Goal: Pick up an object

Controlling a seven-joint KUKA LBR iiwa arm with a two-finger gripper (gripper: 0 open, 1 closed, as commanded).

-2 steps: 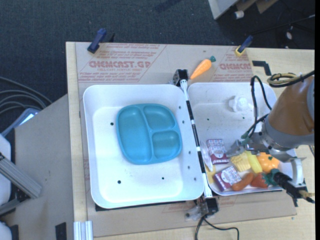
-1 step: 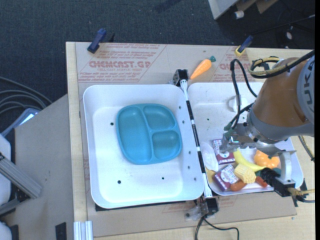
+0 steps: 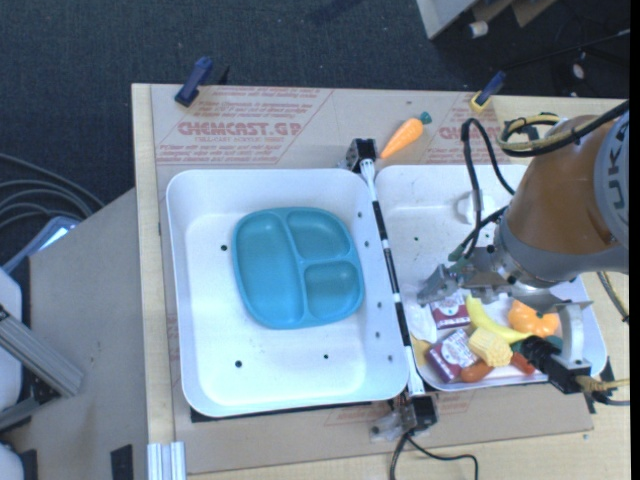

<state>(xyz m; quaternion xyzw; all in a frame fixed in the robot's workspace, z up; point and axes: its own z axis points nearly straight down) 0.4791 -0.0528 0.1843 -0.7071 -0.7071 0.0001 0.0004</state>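
My gripper (image 3: 441,286) hangs low in the right bin (image 3: 420,203), at the left side of a heap of toy food in the bin's near part. Just below and right of it lies a red and white packet (image 3: 450,314), with a yellow banana (image 3: 482,317) beside that. A piece of corn (image 3: 492,346), an orange piece (image 3: 531,320), a second red packet (image 3: 455,353) and a red sausage (image 3: 476,371) lie closer to the near rim. The grey arm and its orange band (image 3: 560,203) hide the bin's right part.
The left bin (image 3: 200,298) holds a blue divided plate (image 3: 297,265). A toy carrot (image 3: 402,138) lies on the bench behind the bins. Blue clamps (image 3: 193,81) (image 3: 487,90) sit at the bench's far edge. Cables loop near the arm at the back right.
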